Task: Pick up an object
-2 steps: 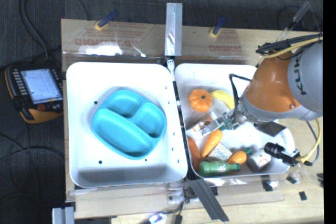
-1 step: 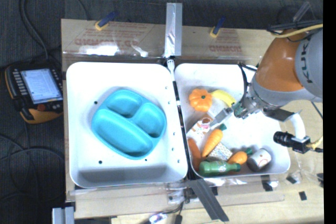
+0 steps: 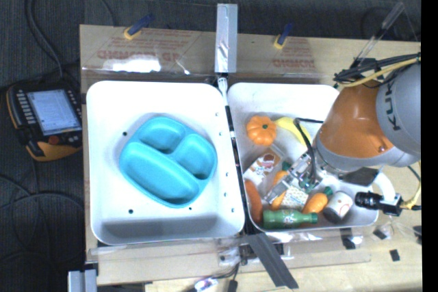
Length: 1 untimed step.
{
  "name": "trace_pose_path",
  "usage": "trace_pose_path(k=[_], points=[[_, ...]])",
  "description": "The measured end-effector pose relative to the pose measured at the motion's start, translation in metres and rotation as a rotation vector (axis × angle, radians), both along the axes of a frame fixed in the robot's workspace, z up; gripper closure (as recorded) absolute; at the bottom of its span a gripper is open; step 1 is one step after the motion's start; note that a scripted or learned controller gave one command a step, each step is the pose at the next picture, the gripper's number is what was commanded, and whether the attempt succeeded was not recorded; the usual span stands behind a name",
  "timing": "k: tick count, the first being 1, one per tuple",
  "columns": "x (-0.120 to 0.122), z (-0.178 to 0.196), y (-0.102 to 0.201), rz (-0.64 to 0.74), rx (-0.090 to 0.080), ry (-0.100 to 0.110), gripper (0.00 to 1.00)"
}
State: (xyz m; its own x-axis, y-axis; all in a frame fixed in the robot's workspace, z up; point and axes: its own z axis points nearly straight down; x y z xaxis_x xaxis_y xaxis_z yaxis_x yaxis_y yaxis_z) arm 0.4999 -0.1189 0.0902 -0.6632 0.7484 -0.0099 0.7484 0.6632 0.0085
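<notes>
The right bin [image 3: 241,100] is packed with toy food: a little orange pumpkin [image 3: 261,130] next to a banana [image 3: 290,128] near the back, a green bottle [image 3: 289,218] lying on its side along the front wall, and a carrot [image 3: 315,202] just above it. The gripper [image 3: 301,176] is down in the middle of that pile. The left bin [image 3: 102,106] holds a blue divided tray [image 3: 168,159].

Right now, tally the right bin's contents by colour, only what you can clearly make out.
Orange: 3 (pumpkin, carrot, carrot)
Yellow: 1 (banana)
Green: 1 (bottle)
Total: 5
Several small mixed items under the gripper are too cluttered to sort.
</notes>
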Motion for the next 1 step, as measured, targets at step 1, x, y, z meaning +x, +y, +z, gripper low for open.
trace_pose_path(k=[1], points=[[0.0019, 0.0097, 0.0014, 0.000, 0.003, -0.004, 1.00]])
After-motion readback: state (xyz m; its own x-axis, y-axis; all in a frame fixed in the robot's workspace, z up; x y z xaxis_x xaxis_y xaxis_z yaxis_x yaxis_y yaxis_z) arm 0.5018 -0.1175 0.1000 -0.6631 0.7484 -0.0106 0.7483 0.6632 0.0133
